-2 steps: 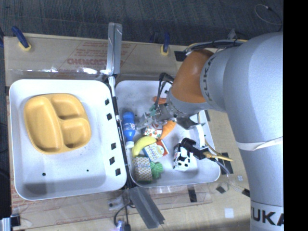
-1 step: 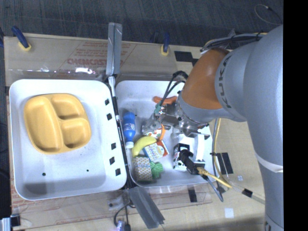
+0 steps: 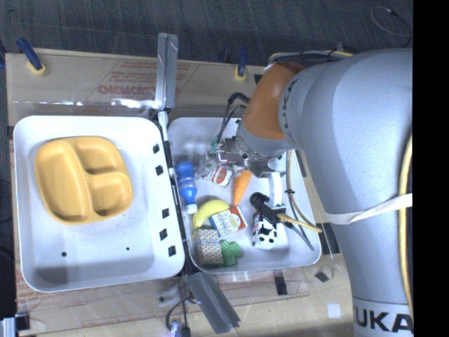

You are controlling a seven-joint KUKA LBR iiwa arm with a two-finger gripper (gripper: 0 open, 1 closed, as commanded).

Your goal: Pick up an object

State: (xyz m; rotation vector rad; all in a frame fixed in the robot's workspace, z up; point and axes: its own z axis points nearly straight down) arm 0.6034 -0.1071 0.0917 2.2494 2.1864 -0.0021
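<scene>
Carrot (image 3: 240,187) lies mid-bin, crowded by neighbouring objects.

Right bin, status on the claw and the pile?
Claw low in right bin, beside carrot. Nothing seen held. Blue bottle, banana crowd close.

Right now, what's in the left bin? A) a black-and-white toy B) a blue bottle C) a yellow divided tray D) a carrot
C: the yellow divided tray lies in the left bin, while the blue bottle, the carrot and the black-and-white toy are all in the right bin.
</scene>
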